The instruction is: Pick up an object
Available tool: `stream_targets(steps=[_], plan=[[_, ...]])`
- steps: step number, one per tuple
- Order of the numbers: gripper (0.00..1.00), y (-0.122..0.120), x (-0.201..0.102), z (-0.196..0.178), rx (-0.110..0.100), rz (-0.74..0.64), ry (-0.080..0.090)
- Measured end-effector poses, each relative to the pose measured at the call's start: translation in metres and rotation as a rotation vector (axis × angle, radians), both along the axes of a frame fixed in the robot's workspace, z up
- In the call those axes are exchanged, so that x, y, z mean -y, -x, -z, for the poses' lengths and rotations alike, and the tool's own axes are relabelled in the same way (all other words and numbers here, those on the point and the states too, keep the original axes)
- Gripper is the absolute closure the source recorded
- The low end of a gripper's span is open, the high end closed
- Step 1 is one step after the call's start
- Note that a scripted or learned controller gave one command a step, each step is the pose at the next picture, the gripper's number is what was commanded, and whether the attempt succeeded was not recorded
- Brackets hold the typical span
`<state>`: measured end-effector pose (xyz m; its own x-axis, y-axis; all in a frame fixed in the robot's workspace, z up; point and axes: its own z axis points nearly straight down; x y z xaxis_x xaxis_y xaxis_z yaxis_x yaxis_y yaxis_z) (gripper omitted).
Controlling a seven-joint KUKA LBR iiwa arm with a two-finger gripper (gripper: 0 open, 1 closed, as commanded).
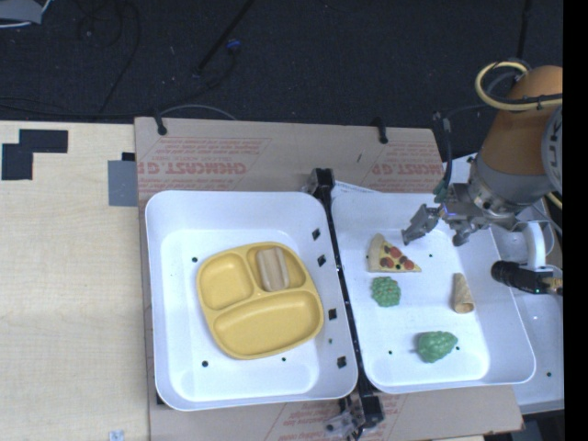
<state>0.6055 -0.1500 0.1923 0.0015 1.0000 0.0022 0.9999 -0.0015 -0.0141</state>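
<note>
Right bin (pixel 514 338): pizza slice (pixel 392 256), two green pieces, cone (pixel 461 293). Left bin: yellow tray (pixel 260 299). Claw (pixel 439 228) spread open, empty, just above-right of slice. Slice probably light, stiff, flat; best pinched across its narrow edges.

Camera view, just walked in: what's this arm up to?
The KUKA arm reaches in from the right over the right bin, its hand open and holding nothing, above the bin's far end. Just in front of it lies a pizza slice, with two green pieces and a cone nearer the camera. The left bin holds a yellow divided tray with a tan piece in one compartment. Nothing is picked yet.
</note>
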Motion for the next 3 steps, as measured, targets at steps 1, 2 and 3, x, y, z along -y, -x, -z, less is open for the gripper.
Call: stream_targets(steps=[1, 2, 3], plan=[[0.0, -0.003, 0.0, -0.007, 0.013, -0.002, 0.002], [0.0, 0.006, -0.002, 0.04, 0.006, -0.001, 0.0], [0.0, 0.0, 0.004, 0.09, 0.007, -0.001, 0.001]])
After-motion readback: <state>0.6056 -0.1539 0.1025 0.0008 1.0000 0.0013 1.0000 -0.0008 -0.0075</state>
